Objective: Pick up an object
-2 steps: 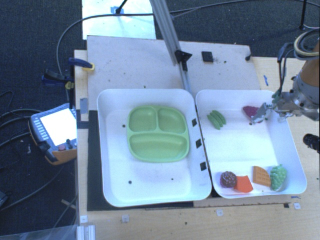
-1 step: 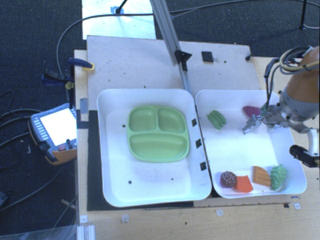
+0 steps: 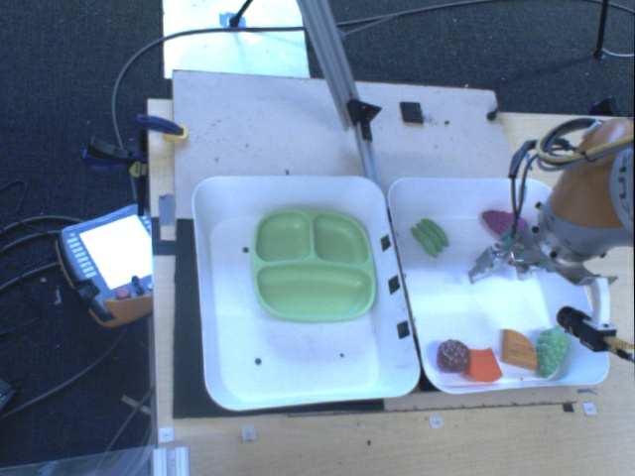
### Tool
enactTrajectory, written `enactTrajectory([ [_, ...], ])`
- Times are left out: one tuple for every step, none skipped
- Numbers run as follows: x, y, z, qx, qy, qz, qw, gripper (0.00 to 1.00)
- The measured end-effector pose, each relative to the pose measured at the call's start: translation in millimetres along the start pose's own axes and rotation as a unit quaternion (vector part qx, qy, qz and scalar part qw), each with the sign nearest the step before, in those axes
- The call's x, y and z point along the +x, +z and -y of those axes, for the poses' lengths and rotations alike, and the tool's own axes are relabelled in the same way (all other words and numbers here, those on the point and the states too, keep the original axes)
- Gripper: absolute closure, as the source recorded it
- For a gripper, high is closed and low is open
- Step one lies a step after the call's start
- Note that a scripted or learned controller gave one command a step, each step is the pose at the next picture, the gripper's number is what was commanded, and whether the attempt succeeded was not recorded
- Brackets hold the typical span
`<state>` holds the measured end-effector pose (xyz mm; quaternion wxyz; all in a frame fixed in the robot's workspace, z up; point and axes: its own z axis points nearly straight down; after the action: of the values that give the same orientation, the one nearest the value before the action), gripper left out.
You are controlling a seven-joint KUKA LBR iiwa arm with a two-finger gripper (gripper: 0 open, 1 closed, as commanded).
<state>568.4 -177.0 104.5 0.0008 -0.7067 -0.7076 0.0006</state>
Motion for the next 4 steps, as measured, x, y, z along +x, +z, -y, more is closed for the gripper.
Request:
enactTrajectory([
  [-0.3,18.2,-1.9,-0.003,0.0,0.001,1.0,0.0],
  [-0.5,5.0,-4.4,-0.007,0.0,0.001,1.0,1.0],
  [0.4,-56.0,-14.5,-0.005,-0.002,0.001,1.0,1.0],
  [5.6,-101.6,-14.6,-0.004,-0.003,0.001,1.0,1.0],
])
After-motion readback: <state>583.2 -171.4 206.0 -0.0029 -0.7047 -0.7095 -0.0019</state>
